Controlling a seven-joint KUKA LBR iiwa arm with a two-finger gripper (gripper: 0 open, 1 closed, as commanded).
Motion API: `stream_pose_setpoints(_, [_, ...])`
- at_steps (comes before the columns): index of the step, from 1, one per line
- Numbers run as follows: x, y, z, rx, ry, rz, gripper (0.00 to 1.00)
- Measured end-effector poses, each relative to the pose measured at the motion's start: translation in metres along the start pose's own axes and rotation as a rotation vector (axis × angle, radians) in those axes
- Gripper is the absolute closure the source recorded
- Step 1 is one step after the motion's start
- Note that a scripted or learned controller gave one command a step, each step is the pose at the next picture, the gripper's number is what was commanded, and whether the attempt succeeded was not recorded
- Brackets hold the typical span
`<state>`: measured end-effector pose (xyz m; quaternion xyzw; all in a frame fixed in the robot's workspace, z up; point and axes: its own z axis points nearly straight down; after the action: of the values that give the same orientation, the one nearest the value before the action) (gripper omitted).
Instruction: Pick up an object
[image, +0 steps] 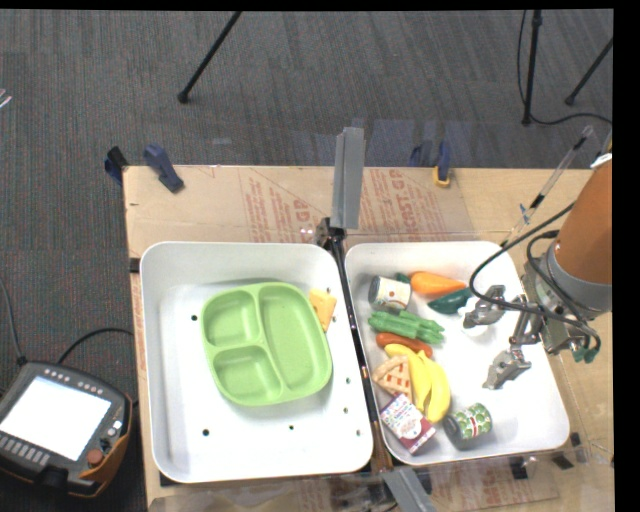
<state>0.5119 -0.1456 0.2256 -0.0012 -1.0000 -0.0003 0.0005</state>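
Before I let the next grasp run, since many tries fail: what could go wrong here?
1. The toys in the right bin are packed: the bananas, pizza slice and small carton touch, so a grasp may nudge neighbours or catch two.
2. The can lies on its side and may roll.
3. The gripper hangs over bare floor, so closing there would grab nothing.

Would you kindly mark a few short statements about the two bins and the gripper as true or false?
1. The green divided plate lies in the left bin. True.
2. The banana lies on the plate. False: it is in the right bin.
3. The gripper hangs over the right bin. True.
4. The gripper holds the green can. False: the can lies in the bin, apart from it.
5. The carrot is in the left bin. False: right bin.
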Motion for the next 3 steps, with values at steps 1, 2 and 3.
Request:
stream_pose_setpoints(1, [-0.010,0.042,0.118,-0.003,0.005,-0.219,0.00])
stream_pose_setpoints(2, [-0.097,0.053,0.139,-0.001,-0.002,-0.095,0.00])
stream_pose_setpoints(3, [-0.099,0.056,0.127,-0.001,-0.006,-0.101,1.00])
